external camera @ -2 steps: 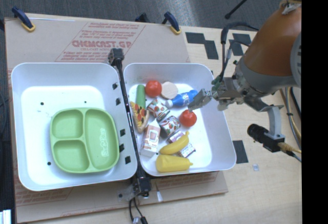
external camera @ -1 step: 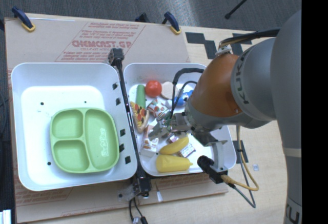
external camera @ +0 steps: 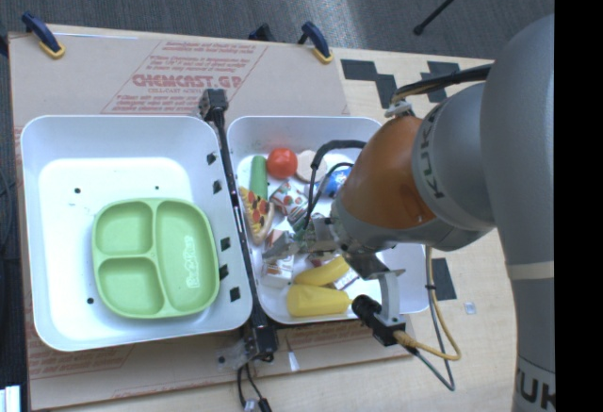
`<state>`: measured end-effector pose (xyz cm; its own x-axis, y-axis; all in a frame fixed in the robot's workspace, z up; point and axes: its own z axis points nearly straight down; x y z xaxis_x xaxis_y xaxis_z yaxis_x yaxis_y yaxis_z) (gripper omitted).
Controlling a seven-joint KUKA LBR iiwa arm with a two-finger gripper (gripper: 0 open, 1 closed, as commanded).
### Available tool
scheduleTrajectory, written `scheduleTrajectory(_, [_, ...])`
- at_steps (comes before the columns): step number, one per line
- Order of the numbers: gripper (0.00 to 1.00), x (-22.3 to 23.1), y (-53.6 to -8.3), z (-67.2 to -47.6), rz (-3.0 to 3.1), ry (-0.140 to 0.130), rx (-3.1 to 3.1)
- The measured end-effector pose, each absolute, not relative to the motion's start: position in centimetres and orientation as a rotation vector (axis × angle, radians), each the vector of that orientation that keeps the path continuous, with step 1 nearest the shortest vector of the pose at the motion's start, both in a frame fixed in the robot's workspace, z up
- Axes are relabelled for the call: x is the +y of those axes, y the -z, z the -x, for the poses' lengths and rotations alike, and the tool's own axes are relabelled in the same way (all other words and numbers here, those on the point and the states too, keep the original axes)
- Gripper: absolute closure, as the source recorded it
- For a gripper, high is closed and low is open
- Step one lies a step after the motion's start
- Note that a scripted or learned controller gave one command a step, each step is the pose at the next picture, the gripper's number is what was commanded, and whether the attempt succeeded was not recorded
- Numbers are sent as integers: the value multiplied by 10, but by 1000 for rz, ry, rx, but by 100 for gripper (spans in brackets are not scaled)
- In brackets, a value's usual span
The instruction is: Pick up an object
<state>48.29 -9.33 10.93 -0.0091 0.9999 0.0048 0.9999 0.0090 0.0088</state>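
1. Candidate objects lie in the right bin (external camera: pixel 247 132): a red ball (external camera: pixel 282 162), a green cylinder (external camera: pixel 258 175), a blue item (external camera: pixel 337 178), and yellow pieces (external camera: pixel 318 301) near the front wall.
2. The gripper (external camera: pixel 300 245) sits low over the cluttered middle of that bin, among small mixed items; whether it is grasping anything cannot be told.
3. The arm (external camera: pixel 443 174) covers the bin's right half.
4. The left bin (external camera: pixel 38 141) holds a green divided tray (external camera: pixel 155 257).

Right bin (external camera: pixel 247 139) crowded with toys; open floor around green tray (external camera: pixel 156 257).
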Motion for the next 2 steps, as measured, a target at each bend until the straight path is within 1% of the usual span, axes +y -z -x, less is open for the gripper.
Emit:
scheduleTrajectory(1, [100, -93, -122, -486, -2199, -21, 2235])
scheduleTrajectory(2, [100, -93, -132, -487, -2192, -19, 2242])
